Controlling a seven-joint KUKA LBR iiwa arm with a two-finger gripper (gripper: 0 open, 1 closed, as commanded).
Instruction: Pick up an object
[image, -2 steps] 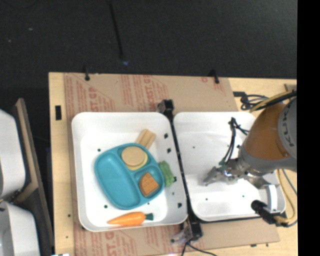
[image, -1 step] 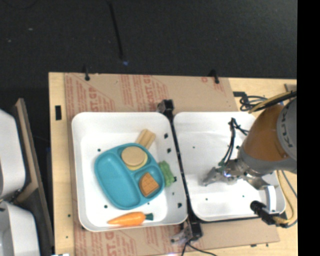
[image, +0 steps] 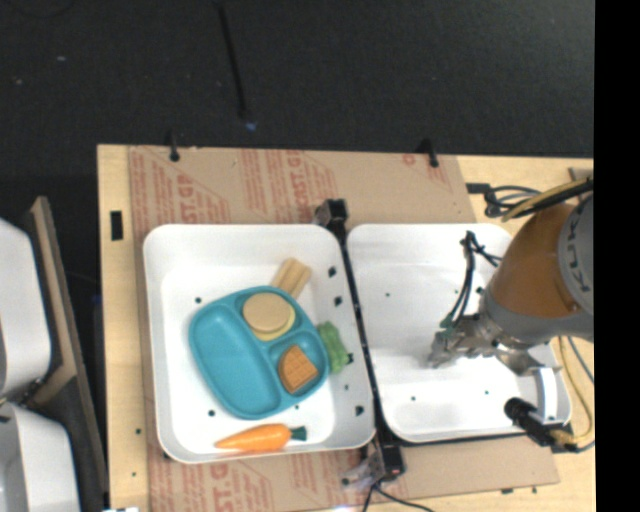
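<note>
Orange and smooth, the toy carrot (image: 262, 437) lay nearest me along the front wall of the left bin (image: 160, 300), with a short green stub at its right end. Behind it I logged a teal compartment tray (image: 225, 365), glossy moulded plastic with rounded corners, carrying a round tan disc (image: 269, 313) and a browner, textured square piece (image: 298, 368). A green item (image: 333, 348) sat just beside the tray's right edge, and a pale wooden-looking block (image: 292, 275) rested at its far rim. In the right bin (image: 400, 270), the gripper (image: 455, 345) hung low over bare white floor, well apart from every object. I could not tell how its jaws stood, and I saw nothing in them. I judged the pick not yet made: approach, closure and lift all remained.
</note>
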